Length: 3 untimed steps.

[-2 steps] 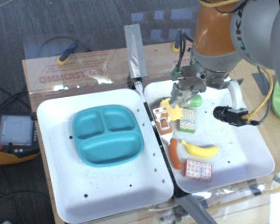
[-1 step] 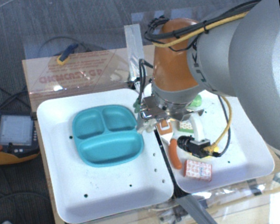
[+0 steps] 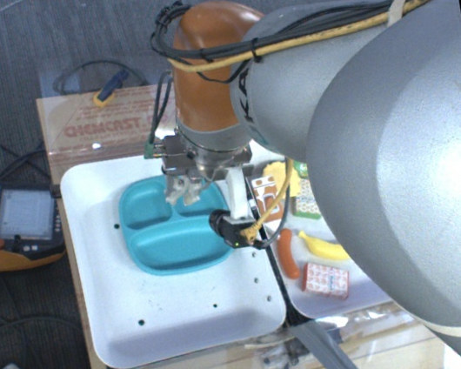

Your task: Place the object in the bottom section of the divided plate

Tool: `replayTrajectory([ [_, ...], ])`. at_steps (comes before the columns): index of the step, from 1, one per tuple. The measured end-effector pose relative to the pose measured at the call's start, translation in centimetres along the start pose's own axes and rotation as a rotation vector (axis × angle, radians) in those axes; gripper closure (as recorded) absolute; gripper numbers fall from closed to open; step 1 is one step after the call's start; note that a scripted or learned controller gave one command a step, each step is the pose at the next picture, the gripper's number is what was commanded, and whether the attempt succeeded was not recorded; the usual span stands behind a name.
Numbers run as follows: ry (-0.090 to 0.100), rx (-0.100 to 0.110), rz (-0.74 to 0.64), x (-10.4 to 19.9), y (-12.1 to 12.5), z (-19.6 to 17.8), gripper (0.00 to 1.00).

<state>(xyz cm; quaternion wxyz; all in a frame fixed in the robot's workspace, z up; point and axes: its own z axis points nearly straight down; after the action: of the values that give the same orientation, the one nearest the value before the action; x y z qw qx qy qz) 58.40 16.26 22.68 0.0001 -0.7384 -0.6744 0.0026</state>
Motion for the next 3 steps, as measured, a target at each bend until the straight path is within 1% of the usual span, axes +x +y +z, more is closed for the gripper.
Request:
replayTrajectory([
  [1, -0.001, 0.000, 0.001, 0.0, 0.0, 0.0, 0.00],
  [2, -0.002, -0.001, -0.159, 6.9, -1.6, 0.2, 0.00],
  [3, -0.003, -0.003, -0.293, 6.5, 3.6, -4.0, 0.00],
])
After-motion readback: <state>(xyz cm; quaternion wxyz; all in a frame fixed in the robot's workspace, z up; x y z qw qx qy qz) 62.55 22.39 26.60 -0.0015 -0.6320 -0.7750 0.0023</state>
